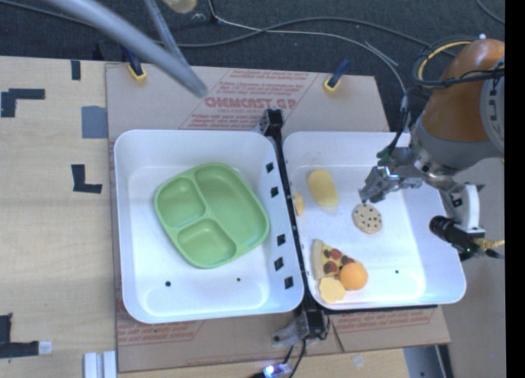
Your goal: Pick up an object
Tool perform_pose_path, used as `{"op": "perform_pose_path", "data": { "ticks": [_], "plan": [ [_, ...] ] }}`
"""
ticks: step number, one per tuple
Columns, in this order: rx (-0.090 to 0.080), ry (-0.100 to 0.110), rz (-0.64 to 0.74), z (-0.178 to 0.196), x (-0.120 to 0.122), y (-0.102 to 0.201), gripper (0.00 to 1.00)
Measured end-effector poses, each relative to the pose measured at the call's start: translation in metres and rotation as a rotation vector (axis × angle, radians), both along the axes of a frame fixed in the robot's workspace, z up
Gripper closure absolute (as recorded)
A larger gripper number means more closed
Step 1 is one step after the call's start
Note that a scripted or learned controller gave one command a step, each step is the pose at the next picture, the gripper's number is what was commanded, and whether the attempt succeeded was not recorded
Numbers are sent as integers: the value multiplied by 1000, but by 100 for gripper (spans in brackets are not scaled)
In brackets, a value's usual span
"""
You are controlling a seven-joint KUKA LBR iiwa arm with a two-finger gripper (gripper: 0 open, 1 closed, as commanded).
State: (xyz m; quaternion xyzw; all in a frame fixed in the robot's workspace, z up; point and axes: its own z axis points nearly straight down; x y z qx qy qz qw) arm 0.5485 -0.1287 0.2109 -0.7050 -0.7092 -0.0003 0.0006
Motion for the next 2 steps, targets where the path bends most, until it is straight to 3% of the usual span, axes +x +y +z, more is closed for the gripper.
{"op": "perform_pose_path", "data": {
  "ticks": [2],
  "plan": [
    [0, 2, 0, -4, 22, 96, 100]
  ]
}}
